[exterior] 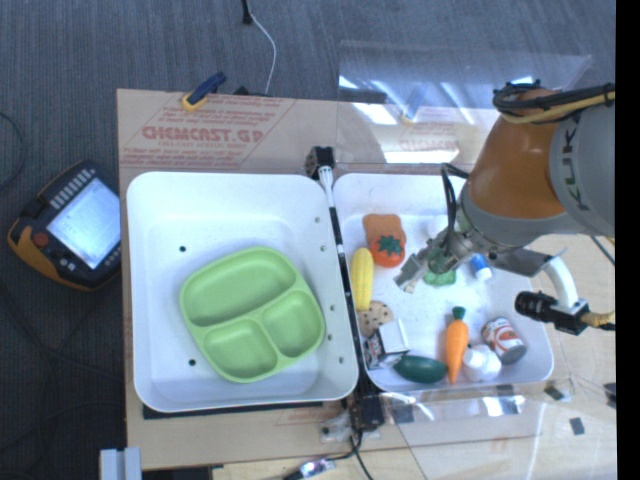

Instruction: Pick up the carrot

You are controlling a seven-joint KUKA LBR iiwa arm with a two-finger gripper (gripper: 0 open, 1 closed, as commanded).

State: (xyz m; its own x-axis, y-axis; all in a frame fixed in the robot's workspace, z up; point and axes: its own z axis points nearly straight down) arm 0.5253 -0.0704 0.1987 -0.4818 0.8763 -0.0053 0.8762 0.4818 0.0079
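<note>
The carrot (456,343) is orange with a green top and lies upright in the picture near the front of the right bin (395,193). My gripper (423,267) hangs over the middle of that bin, up and to the left of the carrot and apart from it. Its fingers (410,276) point down to the left with a gap between them and nothing held. A small green object (441,276) sits right beside the fingertips.
The right bin also holds an orange tomato-like toy (384,238), a yellow corn cob (361,278), a cookie (375,317), a dark green vegetable (420,369), a can (502,338) and a white item (478,364). A green divided plate (253,312) lies in the left bin (160,268).
</note>
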